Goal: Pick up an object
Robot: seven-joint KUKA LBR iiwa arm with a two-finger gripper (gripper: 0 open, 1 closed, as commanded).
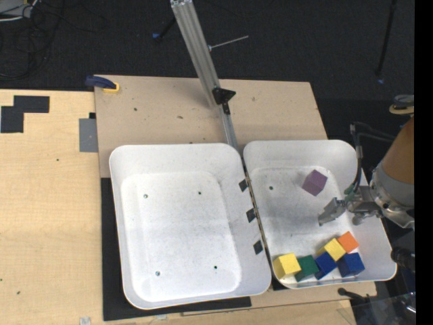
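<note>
A purple block (314,181) lies tilted in the upper part of the right bin (298,151). My gripper (331,212) hangs over the right side of that bin, just below and to the right of the purple block and apart from it. A cluster of blocks sits in the bin's front right corner: a yellow one (287,263), a green one (306,268), a blue one (325,265), a second yellow one (334,249), an orange one (347,240) and another blue one (352,265). The gripper is above and behind this cluster.
The left bin (128,161) lies beside the right one, joined by black clips (250,214) along the shared rim. A slanted aluminium rail (199,53) rises behind the bins. The arm's orange band (402,158) is at the right edge.
</note>
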